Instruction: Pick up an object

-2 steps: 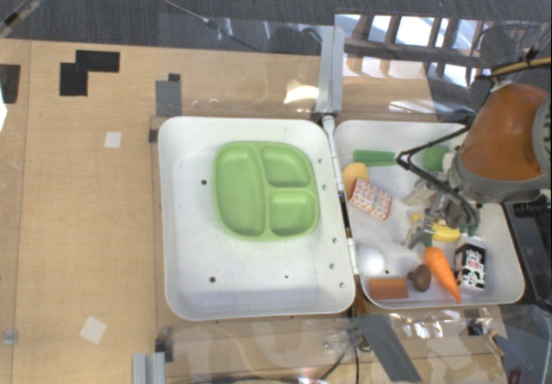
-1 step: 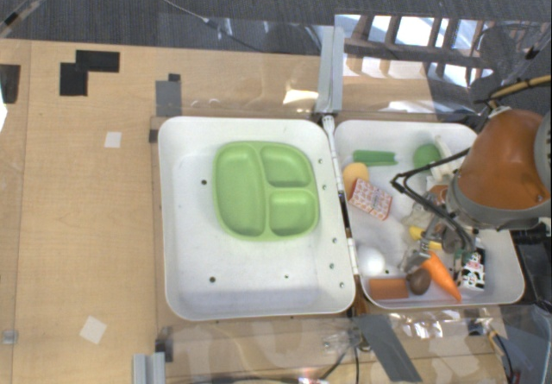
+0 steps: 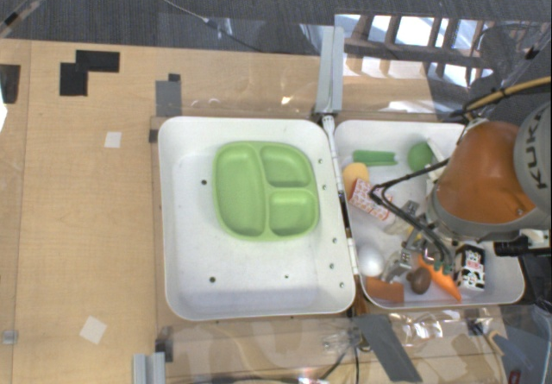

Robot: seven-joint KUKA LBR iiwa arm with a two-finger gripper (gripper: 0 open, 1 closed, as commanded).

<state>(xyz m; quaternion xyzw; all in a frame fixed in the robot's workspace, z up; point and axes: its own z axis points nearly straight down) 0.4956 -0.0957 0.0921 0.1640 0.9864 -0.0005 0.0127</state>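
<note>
While the grey arm (image 3: 517, 175) with its orange band reaches in from the right, its gripper (image 3: 414, 251) hangs low over the near part of the right bin (image 3: 517, 287), among a scatter of small objects. Whether the fingers are spread or closed cannot be told, as the metal parts there are small and tangled with cables. Just beside the gripper lie an orange carrot (image 3: 445, 281), a small brown round object (image 3: 419, 281), a flat orange piece (image 3: 385, 291) and a white rounded object (image 3: 371, 263); a black-and-white carton (image 3: 471, 268) sits just right of the carrot. Farther back in the same bin are a red-and-white packet (image 3: 368, 200), a yellow object (image 3: 355, 173), a long green piece (image 3: 373, 156) and a rounder green item (image 3: 420, 154). The left bin (image 3: 185, 279) holds a light green divided plate (image 3: 264, 190) with three compartments, lying flat near its middle. Both bins rest side by side on a pale wooden desk (image 3: 78, 227).
</note>
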